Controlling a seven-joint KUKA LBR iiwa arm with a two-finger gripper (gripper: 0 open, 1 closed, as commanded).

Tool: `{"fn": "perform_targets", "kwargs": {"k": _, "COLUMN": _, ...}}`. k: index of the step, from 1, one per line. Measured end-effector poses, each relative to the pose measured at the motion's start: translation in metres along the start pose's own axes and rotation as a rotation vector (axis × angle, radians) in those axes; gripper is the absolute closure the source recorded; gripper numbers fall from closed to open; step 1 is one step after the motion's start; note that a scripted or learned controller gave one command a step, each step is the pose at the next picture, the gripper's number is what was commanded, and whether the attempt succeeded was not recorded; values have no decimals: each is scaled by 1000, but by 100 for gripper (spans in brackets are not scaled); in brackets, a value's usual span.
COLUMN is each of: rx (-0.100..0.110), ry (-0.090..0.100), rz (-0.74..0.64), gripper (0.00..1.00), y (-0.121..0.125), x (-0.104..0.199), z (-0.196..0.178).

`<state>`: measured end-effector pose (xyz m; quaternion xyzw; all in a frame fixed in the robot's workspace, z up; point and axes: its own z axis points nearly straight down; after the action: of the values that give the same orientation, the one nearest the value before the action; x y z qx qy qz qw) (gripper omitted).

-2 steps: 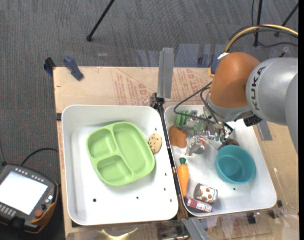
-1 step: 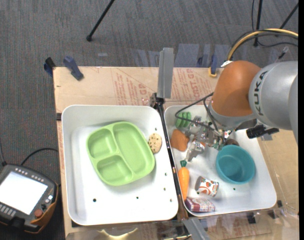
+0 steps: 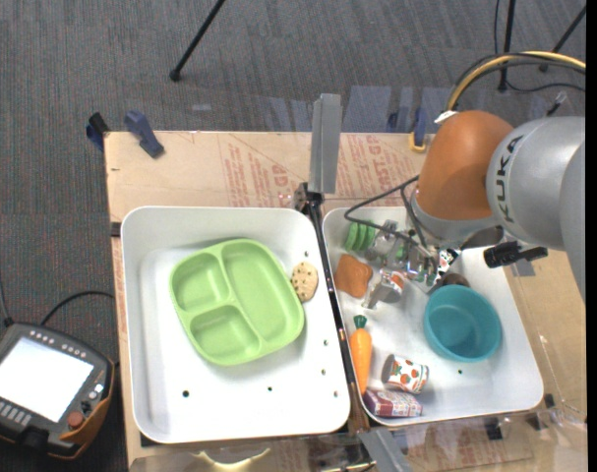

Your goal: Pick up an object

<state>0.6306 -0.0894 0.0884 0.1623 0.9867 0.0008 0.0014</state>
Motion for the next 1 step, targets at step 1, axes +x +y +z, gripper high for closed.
{"fn": "perform_targets", "kwargs": {"k": 1, "rx": 3, "ry": 3, "rz": -14, "gripper": 0, "y": -61, "x": 39, "z": 0}}
